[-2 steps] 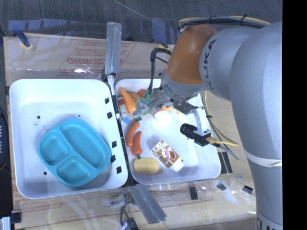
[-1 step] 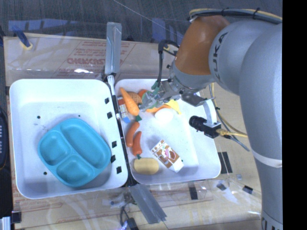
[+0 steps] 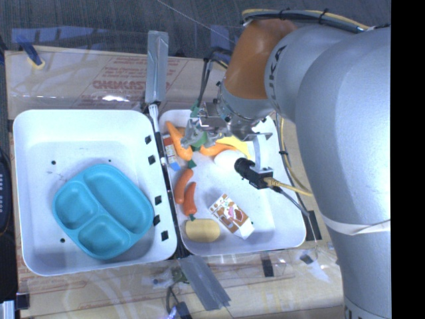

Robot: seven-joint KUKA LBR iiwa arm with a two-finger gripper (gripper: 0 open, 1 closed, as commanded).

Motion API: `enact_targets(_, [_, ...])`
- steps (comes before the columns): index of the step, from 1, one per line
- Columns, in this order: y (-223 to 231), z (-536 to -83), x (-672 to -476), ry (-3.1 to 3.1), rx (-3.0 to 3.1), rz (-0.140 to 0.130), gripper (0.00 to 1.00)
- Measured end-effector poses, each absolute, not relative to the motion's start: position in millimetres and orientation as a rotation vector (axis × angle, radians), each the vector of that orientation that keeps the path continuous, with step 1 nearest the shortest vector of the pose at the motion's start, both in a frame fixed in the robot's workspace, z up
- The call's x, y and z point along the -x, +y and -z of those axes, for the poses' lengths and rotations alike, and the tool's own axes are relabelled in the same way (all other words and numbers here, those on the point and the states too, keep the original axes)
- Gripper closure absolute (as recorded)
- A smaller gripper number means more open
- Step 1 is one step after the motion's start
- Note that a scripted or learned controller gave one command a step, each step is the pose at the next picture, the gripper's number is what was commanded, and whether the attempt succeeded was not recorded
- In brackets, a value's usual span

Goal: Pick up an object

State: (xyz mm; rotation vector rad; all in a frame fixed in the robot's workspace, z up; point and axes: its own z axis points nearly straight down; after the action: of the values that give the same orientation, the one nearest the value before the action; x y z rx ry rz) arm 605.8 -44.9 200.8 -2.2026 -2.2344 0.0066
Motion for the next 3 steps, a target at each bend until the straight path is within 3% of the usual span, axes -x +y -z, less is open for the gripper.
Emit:
enact_targets(1, [1.7, -188.6, -623.2, -2.404, 2.019, -0.004, 1.0])
enact_targets(2, [-48.0, -220.1, -550.0, -2.618, 1.728, -0.006, 1.0])
enact_targets(3, [-64.4, -188.4, -557.4, -2.662, 1.654, -0.006, 1.0])
